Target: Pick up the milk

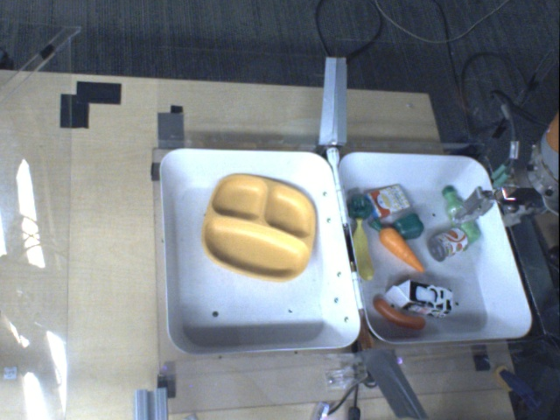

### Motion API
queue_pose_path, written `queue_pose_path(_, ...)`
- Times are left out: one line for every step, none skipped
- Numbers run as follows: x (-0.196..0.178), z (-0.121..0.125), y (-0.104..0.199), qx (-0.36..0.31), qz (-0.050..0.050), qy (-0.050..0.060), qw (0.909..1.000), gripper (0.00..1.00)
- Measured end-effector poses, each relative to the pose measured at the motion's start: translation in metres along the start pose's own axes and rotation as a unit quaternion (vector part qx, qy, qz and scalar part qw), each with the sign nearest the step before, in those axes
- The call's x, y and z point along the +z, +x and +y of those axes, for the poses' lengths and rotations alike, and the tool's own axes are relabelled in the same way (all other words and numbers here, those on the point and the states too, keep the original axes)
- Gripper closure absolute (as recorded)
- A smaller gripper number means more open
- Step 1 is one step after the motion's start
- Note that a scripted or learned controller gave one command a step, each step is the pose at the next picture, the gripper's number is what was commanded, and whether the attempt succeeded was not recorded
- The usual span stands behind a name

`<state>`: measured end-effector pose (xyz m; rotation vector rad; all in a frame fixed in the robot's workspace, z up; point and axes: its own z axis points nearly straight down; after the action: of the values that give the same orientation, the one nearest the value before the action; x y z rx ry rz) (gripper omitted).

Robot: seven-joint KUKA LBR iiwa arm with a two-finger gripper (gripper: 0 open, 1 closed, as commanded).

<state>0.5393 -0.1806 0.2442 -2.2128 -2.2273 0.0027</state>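
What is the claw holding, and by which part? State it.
Nothing visibly: the claw hangs at the right bin's edge, above the green bottle, apart from the black-and-white milk carton.

Two white bins sit side by side. The left bin (pixel 175 261) bears one yellow divided tray (pixel 260 226). The right bin (pixel 507 296) bears one milk carton (pixel 423 297), one carrot (pixel 401 248), one sausage (pixel 399 314), one can (pixel 448 244).

Milk carton (pixel 423 297) lies in the right bin (pixel 516 300) — pincer (pixel 486 201) near a can (pixel 451 242).
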Motion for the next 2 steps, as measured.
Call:
queue_pose_path(0.084, -0.030, 0.050, -0.267, -0.001, -0.004, 0.9637, 0.00)
queue_pose_path(0.155, -0.047, 0.070, -0.251, -0.004, -0.009, 0.9680, 0.00)
